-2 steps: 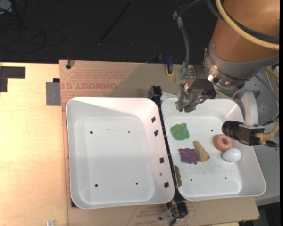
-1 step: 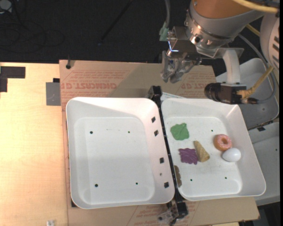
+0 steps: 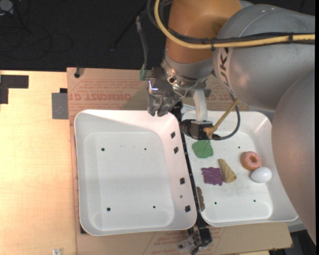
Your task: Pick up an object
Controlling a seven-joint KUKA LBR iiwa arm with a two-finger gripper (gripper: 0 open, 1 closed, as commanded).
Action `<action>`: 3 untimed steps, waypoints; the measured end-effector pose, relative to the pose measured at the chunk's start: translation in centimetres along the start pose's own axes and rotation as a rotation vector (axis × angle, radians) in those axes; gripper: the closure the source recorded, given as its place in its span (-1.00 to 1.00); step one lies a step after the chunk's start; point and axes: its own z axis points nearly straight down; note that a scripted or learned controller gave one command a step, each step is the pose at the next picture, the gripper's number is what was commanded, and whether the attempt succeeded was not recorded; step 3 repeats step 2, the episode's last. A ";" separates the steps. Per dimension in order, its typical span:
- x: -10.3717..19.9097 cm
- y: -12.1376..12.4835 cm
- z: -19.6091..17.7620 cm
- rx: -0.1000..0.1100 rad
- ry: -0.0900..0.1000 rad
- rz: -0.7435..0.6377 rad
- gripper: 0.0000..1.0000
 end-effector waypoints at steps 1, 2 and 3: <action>1.9 -7.6 -4.7 -0.012 0.005 -0.002 1.00; 0.8 -15.3 -0.5 -0.004 0.002 0.004 1.00; 0.8 -15.3 -0.5 -0.004 0.002 0.004 1.00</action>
